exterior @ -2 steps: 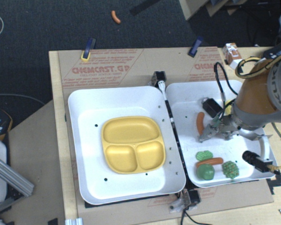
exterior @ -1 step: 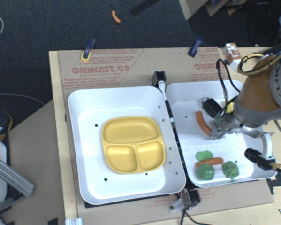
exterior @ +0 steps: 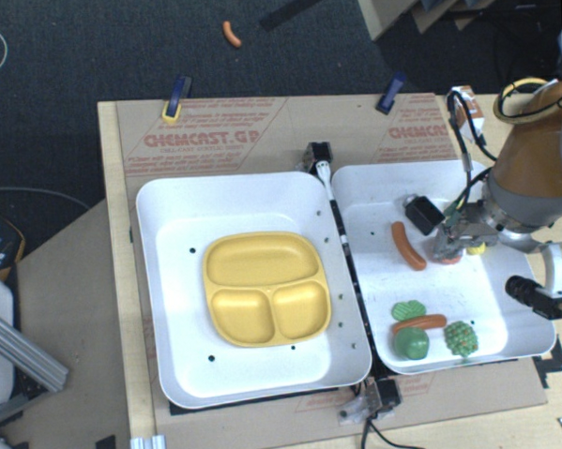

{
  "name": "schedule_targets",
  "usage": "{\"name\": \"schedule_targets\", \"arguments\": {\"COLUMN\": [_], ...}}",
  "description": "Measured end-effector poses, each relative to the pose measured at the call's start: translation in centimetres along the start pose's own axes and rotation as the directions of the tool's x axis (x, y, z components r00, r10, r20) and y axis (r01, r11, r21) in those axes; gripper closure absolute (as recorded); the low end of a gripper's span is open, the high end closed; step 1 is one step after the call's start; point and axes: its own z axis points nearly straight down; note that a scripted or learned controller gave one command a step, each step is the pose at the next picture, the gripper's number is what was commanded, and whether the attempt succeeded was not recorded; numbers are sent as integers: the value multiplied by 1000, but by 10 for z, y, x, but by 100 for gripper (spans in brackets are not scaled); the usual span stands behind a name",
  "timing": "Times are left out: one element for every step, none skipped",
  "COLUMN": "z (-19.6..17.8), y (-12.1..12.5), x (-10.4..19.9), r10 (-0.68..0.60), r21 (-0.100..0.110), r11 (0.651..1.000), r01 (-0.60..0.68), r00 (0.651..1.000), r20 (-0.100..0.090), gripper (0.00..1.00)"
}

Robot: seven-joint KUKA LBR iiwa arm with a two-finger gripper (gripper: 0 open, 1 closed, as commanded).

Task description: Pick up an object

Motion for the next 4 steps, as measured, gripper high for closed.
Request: {"name": "schedule_targets", "arguments": {"z": [-64, -85, -79, -91], "y": [4, 5, 32, 76], "x": [2, 2, 39, 79], "r10": [-1, 0, -4, -6], "r21": [-1, 0, 2, -1], "r11": [1000, 1000, 1000, 1000], "r01": [1, 0, 4, 6], "r00": [1000, 1000, 1000, 1000], "r20": [0, 0, -2, -3], "gripper": [100, 100, 100, 100]}}
